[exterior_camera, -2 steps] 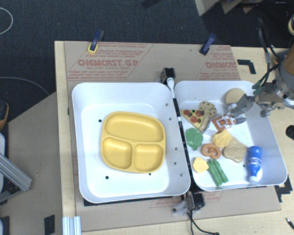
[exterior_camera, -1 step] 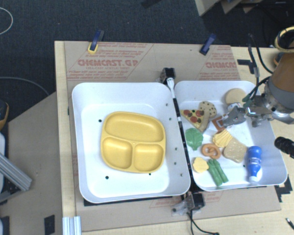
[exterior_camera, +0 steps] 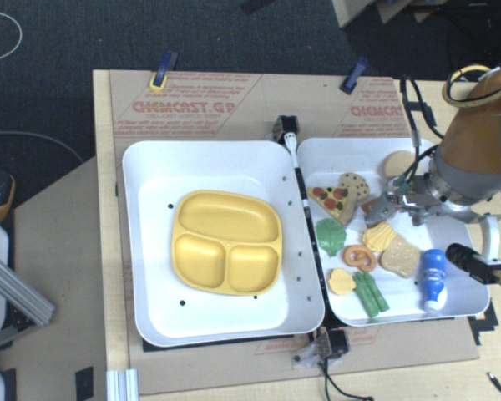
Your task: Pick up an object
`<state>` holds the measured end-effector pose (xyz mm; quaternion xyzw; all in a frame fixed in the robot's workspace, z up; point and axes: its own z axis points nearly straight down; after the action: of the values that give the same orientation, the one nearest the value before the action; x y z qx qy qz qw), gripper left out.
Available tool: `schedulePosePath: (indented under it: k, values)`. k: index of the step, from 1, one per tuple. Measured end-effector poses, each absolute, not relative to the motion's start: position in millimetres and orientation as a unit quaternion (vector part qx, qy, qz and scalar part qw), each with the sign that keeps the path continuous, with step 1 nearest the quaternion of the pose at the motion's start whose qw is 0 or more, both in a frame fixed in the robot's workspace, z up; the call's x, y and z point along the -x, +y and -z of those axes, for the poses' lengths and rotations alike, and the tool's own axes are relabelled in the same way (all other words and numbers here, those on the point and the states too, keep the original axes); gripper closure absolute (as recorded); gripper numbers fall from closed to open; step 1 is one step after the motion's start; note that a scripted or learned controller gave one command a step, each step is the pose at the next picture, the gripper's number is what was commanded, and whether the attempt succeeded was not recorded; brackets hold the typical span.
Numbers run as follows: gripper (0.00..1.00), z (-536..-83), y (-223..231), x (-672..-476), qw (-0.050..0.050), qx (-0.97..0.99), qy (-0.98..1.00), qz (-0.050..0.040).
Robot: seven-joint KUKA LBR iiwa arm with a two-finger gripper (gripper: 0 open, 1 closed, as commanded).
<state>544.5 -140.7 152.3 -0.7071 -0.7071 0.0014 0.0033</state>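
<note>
The right bin (exterior_camera: 351,154) holds several toy foods: a pizza slice (exterior_camera: 331,199), a brown cookie (exterior_camera: 356,185), a green leaf piece (exterior_camera: 330,236), a pretzel ring (exterior_camera: 360,258), a yellow crinkle chip (exterior_camera: 378,236), a bread slice (exterior_camera: 400,258), a green bean pod (exterior_camera: 370,294), a yellow piece (exterior_camera: 341,282), a blue and white bottle (exterior_camera: 432,277) and a tan round piece (exterior_camera: 397,164). My gripper (exterior_camera: 391,205) hangs low over the bin's middle, just above the crinkle chip and right of the pizza slice. Nothing is visibly held between its fingers.
The left bin (exterior_camera: 150,224) holds a yellow divided plate (exterior_camera: 226,242). The arm's orange band (exterior_camera: 476,136) and grey wrist cover the right bin's far right part. Black cables run over the bin's back edge. A black divider strip (exterior_camera: 302,207) separates the bins.
</note>
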Motion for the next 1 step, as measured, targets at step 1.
schedulePosePath:
  k: [1]
  values:
    - [0.00, -107.7, -137.3, -538.4, 0.004, 0.707, -0.707, -0.0016]
